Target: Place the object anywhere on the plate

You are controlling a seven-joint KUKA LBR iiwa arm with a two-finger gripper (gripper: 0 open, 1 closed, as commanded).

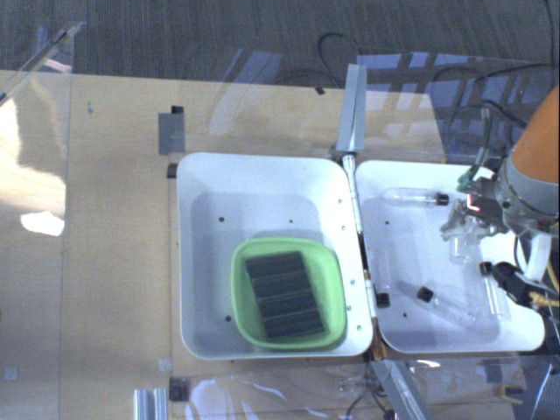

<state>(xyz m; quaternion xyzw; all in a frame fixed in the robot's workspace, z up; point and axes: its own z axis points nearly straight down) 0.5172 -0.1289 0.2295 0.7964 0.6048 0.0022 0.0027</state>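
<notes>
Gripper [464, 226] sits over the right bin [389, 339], near its far right side, and whether it is released or clenched I cannot tell, since the metal parts at the wrist blur into the clear things lying beneath them. Nothing can be made out as held.

Which thing is meant to be moved is not certain. The likeliest candidates are the clear tubes in the right bin: one tube [411, 198] with a dark cap lies near the far wall, and another clear piece [442, 303] lies nearer the front, close to a small dark cap [425, 294]. A second dark bit [382, 300] rests by the bin's left wall. All of these lie on the bin floor, well apart from the plate.

On that reading, the task looks barely begun: nothing from the right bin has been lifted, and the whole carry across the divider is left to do, followed by a set-down on the plate.

Next door, the left bin [206, 234] holds the green plate [241, 274], which sits toward the front right corner. A dark ribbed block [284, 296] already lies on the plate, slightly turned, taking up most of its middle. Bare green shows around the block's edges, so a thin tube would probably have to land on the rim area or on top of the block.

Beyond the bins lies the wooden bench [105, 278], with cables [337, 46] trailing at the back.
</notes>
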